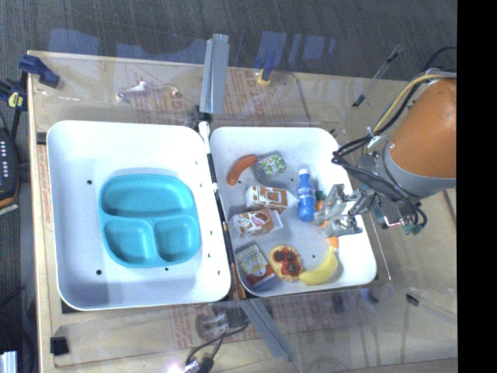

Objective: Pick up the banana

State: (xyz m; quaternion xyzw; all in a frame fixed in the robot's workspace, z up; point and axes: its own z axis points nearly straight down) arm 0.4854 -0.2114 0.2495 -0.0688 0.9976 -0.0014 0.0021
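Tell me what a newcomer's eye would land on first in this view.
The bright blue divided tray in the left bin stands out first, large and alone against the white. Next comes the crowded right bin: a yellow banana at its near right corner, a blue bottle near the middle, small cartons beside it. The tool hangs over that bin's right side, above the banana.

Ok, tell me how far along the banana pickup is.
Nothing is done yet: the banana lies on the floor of the right bin, next to the pizza toy. In hand: the gripper hangs just above it. Left: descend, grasp, lift.
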